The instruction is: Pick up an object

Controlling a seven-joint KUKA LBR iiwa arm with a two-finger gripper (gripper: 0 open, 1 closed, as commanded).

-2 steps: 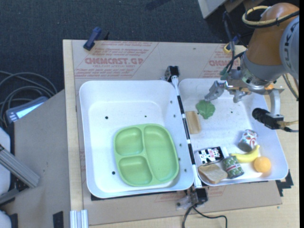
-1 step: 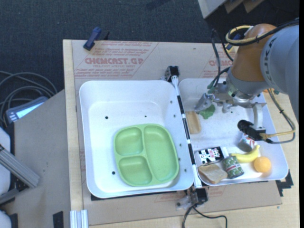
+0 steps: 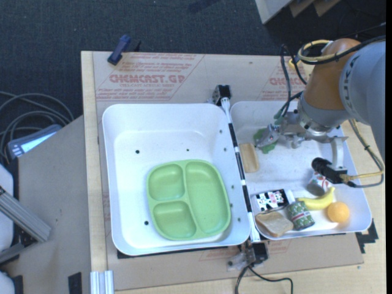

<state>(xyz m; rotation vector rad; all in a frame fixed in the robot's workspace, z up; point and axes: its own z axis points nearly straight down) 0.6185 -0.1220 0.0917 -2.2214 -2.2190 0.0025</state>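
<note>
My gripper [image 3: 277, 135] hangs low over the back left part of the right bin [image 3: 361, 196], at the end of the grey arm with the orange band. A small grey-green shape [image 3: 265, 139] sits at its left end, and I cannot tell if it is a held object. A wooden block [image 3: 248, 158] lies just below and left of the gripper, against the bin's left wall. Along the front of the bin lie a black-and-white patterned card [image 3: 271, 199], a bread slice [image 3: 274, 224], a green can [image 3: 299, 214], a banana [image 3: 318, 201] and an orange [image 3: 338, 212].
The left bin [image 3: 122, 133] holds a green divided plate [image 3: 187, 199]. A small red-and-white item [image 3: 318, 183] lies above the banana. A blue object [image 3: 119, 49] lies on the board behind the bins. Cables lie on the floor to the left.
</note>
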